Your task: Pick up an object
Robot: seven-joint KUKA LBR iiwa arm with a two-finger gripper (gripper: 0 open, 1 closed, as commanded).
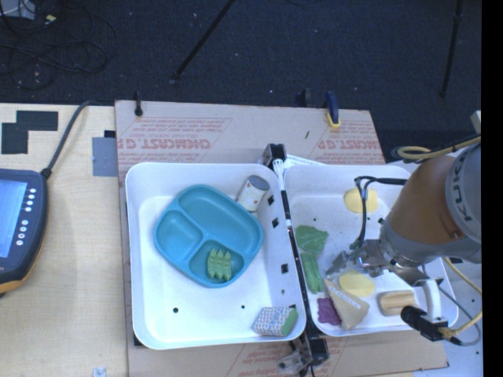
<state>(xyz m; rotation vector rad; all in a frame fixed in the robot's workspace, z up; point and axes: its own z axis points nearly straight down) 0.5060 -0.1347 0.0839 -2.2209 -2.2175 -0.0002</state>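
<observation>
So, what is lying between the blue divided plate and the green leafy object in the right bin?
In the camera view, between the blue plate and the green leafy object lie a strip of bare left-bin floor and the adjoining bin walls.

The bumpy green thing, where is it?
The bumpy green thing lies in the lower compartment of the blue divided plate, inside the left white bin.
</observation>
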